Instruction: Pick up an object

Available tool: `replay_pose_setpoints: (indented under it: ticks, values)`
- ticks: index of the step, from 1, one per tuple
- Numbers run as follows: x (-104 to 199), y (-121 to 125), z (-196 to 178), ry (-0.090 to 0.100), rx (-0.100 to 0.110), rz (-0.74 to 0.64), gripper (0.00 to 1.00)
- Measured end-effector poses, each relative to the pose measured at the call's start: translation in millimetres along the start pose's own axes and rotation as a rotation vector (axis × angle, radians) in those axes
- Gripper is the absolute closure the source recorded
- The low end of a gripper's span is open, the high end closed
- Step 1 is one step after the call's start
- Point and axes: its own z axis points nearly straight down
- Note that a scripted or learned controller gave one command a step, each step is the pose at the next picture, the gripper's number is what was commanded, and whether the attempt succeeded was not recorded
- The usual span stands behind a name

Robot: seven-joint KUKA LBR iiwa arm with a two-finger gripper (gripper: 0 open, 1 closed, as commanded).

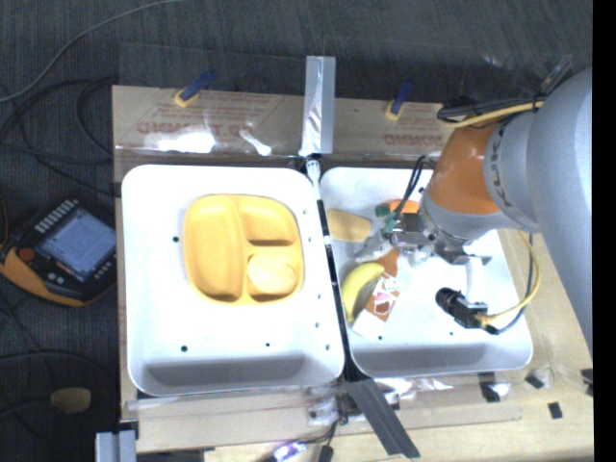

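**Arm bent low over the right bin**

Far left, off the worktop (135,123): a handheld pendant (67,248) with a blurred screen. In the left bin (154,354): a glossy yellow tray (241,246), rounded, split into three compartments. In the right bin (481,354): a pale tan wedge (348,224); below it a curved yellow banana (358,287), touching an orange-and-white packet (386,292), print unreadable. Just above the packet: the hand (399,234), largely masked by the wrist, so opening impossible to tell. Smooth grey arm (558,152) with orange band, cut off at right.
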Motion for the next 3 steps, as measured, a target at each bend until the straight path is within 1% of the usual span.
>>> replay_pose_setpoints:
  ticks: [1,2,3]
  values:
    - [0,0,0,0.0,-0.001,0.0,0.0]
    - [0,2,-10,0.0,-0.003,0.0,1.0]
    - [83,3,-93,0.002,0.011,-0.028,1.0]
